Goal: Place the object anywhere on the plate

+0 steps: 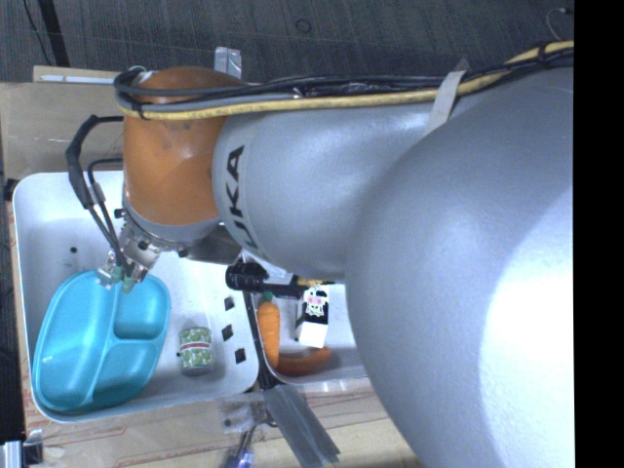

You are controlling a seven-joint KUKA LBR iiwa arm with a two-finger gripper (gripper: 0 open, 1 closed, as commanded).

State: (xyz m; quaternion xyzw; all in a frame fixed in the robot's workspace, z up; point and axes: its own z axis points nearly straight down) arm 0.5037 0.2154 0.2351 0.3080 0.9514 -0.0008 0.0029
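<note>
The gripper (124, 274) hangs over the upper rim of the blue divided plate (93, 344) at lower left; its grip cannot be told. The small green can (196, 349) lies just right of the plate, lower right of the gripper.
</note>
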